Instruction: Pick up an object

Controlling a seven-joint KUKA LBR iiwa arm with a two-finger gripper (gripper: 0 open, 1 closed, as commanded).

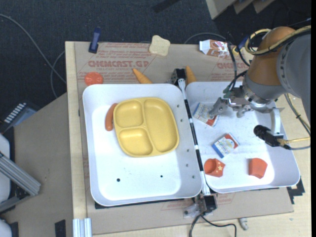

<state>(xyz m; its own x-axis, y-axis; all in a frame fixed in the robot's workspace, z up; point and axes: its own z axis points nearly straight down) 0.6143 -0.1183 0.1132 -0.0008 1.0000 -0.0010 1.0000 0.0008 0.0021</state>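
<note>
The cardboard sheet [123,58] under the two bins carries red printed lettering along its far edge. Left of centre the large line reads "CHEMCAST GP", with a smaller line of print above it too fine to make out. More red print stands on the far right part of the same sheet, illegible. The small cartons in the right bin [286,174] bear print too small to read.

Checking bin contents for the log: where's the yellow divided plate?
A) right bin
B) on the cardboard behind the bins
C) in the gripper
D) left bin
D: the yellow divided plate lies flat in the left bin, with a hot dog beside its left edge.
</note>
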